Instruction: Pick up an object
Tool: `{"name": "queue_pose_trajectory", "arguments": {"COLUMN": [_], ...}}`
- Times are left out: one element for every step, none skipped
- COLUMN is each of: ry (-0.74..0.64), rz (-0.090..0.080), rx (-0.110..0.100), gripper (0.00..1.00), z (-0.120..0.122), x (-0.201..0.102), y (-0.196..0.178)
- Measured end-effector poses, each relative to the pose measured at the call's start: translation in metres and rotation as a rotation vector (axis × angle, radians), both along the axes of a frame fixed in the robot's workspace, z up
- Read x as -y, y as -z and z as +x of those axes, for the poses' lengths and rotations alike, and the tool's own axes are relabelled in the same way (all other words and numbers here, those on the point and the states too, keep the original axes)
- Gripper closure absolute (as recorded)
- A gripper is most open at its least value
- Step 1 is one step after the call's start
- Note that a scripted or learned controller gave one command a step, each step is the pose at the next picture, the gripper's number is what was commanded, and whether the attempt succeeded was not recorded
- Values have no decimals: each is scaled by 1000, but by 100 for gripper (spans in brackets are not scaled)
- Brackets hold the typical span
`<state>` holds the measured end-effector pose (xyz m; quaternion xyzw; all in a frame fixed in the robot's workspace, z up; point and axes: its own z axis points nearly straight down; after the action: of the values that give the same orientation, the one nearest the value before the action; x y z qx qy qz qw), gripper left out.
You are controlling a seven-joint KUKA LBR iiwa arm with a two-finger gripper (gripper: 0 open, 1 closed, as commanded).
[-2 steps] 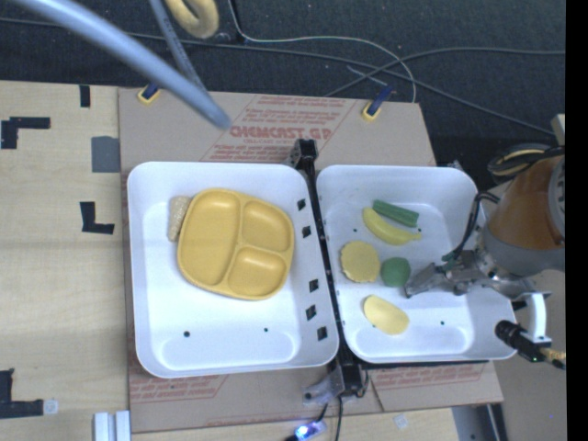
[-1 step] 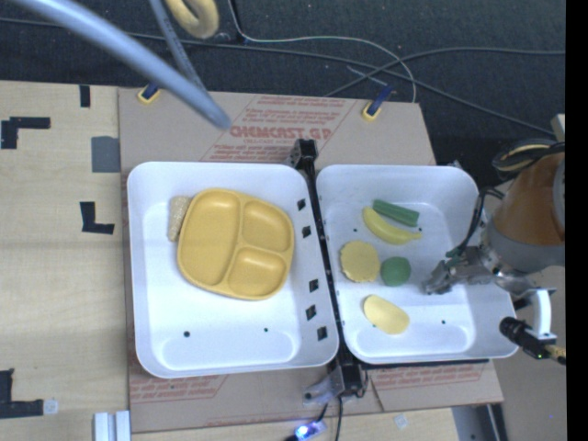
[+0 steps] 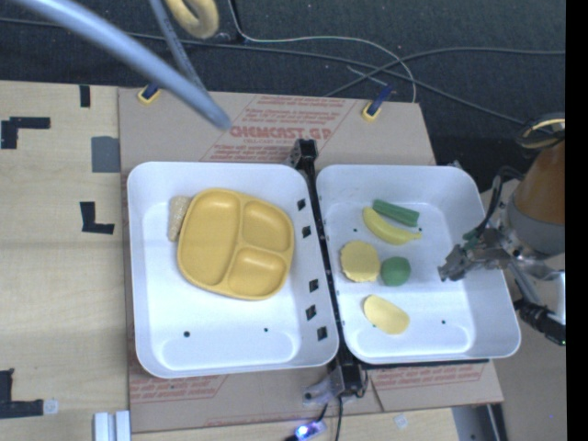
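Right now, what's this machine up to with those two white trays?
A robot arm reaches in from the right, its tool low over the right side of the right bin. That bin has small toy foods: a green piece on a banana, a yellow round, a green ball and a yellow oval. The tool is clear of them all, holding nothing. The left bin has a yellow divided plate lying partly over a tan piece.

The grey arm with its orange band reaches in from the right, end effector [image 3: 457, 263] low.
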<state>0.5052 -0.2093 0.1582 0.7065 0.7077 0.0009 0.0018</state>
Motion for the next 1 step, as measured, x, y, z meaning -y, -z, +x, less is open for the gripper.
{"name": "queue_pose_trajectory", "arguments": {"ry": [0], "rz": [0], "rx": [0], "gripper": [100], "z": [1], "x": [0], "y": [-46]}}
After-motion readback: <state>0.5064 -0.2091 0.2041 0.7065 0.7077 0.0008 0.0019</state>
